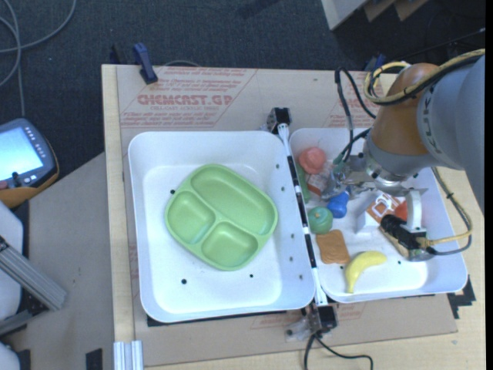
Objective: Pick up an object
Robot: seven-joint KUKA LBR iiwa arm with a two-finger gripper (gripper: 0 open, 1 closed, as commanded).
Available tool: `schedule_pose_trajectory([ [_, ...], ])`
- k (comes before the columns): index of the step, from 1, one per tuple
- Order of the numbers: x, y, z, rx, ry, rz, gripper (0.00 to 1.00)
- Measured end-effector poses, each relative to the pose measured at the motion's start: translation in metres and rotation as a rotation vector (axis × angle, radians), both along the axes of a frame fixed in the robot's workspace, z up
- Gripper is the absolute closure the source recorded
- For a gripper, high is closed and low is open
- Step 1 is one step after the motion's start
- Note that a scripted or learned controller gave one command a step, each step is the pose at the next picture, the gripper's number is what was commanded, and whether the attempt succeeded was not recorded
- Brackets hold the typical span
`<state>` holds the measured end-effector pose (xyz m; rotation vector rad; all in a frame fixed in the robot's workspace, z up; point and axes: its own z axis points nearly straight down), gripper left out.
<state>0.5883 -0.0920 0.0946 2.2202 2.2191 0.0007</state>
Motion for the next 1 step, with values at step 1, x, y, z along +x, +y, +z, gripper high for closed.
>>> schedule_pose_trajectory([
  [1,-0.0752,0.0484,0.0951,0.005,0.002,0.005,1.0],
])
